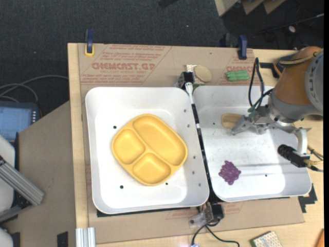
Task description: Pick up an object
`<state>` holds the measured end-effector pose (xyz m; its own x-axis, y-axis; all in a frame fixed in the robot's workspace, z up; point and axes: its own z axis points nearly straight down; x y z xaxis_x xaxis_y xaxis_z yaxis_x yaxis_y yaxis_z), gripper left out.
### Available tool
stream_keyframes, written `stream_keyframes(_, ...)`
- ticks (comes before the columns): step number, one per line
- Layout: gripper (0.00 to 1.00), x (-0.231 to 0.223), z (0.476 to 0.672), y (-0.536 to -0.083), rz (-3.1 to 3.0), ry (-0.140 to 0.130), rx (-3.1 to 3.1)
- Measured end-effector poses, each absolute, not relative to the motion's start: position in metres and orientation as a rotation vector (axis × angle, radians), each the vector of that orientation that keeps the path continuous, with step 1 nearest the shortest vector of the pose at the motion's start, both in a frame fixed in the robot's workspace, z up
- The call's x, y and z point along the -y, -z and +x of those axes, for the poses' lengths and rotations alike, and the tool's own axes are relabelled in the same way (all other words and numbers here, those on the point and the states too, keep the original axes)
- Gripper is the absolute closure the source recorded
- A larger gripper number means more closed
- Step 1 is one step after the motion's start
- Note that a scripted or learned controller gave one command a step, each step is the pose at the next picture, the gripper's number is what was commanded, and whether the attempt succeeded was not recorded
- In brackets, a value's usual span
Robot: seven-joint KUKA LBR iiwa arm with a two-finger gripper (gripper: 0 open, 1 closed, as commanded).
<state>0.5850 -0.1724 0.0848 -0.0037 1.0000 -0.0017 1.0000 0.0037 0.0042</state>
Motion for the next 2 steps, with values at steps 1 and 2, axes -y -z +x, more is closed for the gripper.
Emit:
stream_keyframes(1,0.00,0.086,0.474,-0.084,2.226,0.004,-2.233)
stream_keyframes(2,1.00,0.093,0.480,-0.096,2.220,-0.002,-2.214)
